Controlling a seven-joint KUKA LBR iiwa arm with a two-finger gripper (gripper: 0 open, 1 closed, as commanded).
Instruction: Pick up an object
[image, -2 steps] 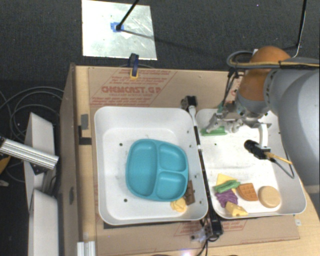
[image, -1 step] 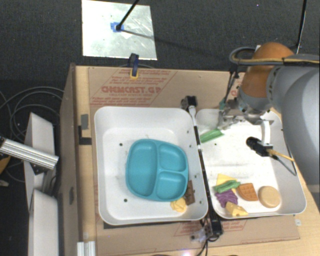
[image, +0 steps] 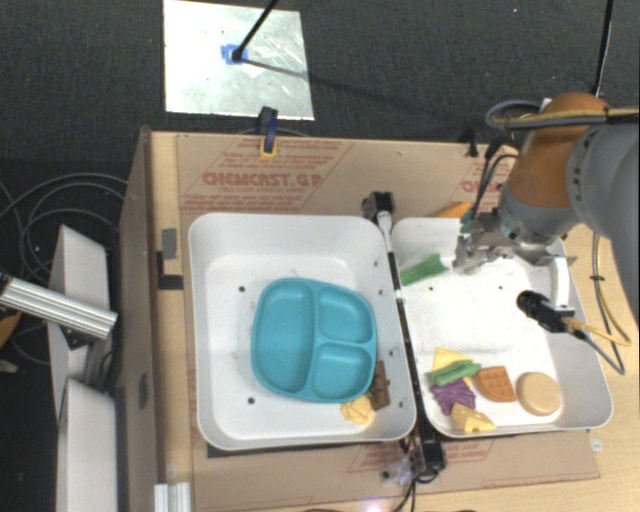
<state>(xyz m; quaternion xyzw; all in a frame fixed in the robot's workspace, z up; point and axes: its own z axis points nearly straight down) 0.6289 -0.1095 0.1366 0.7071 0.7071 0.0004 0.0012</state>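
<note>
Reaching in from the right of the frame, the arm (image: 575, 165) hangs its tool (image: 470, 250) low over the upper left of the right bin (image: 585, 385), close to a green piece (image: 423, 268) lying against the divider. Whether the tool is open or shut I cannot tell from here, and nothing shows in its grip. More toys sit at that bin's lower edge: a yellow and purple cluster (image: 455, 380), a waffle (image: 493, 384) and a tan disc (image: 540, 392). The left bin (image: 220, 300) carries a blue plate (image: 313, 340). This looks like the approach step; next it would need to settle squarely over the green piece and close.
</note>
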